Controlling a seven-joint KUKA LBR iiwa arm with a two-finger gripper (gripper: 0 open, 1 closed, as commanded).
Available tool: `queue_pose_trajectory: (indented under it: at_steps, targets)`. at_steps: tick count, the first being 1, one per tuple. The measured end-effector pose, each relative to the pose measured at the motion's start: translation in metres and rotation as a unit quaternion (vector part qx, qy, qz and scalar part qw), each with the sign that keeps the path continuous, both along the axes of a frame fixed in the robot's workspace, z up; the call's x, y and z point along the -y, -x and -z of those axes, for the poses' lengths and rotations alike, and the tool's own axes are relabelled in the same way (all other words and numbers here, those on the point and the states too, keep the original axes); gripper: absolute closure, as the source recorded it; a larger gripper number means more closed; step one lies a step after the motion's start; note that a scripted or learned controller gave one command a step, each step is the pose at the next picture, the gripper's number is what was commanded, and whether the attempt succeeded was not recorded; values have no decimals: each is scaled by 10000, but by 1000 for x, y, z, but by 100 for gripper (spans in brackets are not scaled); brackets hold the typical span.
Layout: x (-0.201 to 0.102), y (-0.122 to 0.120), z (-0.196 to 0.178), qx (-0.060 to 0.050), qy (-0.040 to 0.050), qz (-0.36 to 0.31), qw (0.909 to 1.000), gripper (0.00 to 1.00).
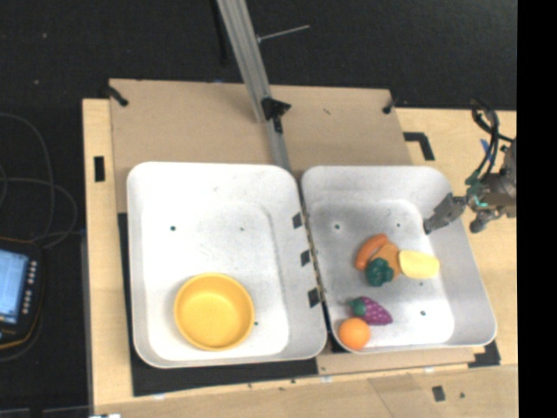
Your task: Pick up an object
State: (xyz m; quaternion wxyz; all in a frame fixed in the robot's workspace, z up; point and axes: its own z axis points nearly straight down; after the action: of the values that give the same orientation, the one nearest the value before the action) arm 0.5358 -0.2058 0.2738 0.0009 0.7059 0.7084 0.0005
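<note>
Gripper (pixel 459 214) sits at the right edge of the frame, over the upper right rim of the right bin (pixel 461 312); its two fingers are spread apart with nothing between them, one dark finger (pixel 442 213) angled down-left over the bin wall, the other just to its right. Cables loop above the wrist at the far right. Right bin contents, all in its lower middle part: an orange carrot-like piece (pixel 374 248) lying tilted, a dark green piece (pixel 378 273) touching it from below, a yellow block (pixel 419 264) just beside both on the right. Lower down, a purple grape bunch (pixel 372 310) and, touching it at lower left, an orange ball (pixel 354 333) near the bin's bottom left corner. All these pieces lie well apart from the gripper, down and to the left of it. Left bin (pixel 209 198) holds a yellow bowl (pixel 214 311), upright, in its lower middle area. A grey metal rail (pixel 248 55) runs from the top centre of the frame down to the gap between the two bins. At the left edge of the frame, a handheld screen unit (pixel 16 290) with a dark cable looping above it.
</note>
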Motion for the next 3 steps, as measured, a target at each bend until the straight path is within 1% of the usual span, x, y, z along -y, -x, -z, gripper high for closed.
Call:
queue_pose_trajectory:
  at_steps: [1, 2, 3]
  targets:
    - [0, 0, 0, 1, -1, 1, 10000, 0]
    - [-5, -9, 52, -26, 1, 5, 10000, 0]
    - [-2, -18, 104, -23, 2, 18, 10000, 0]
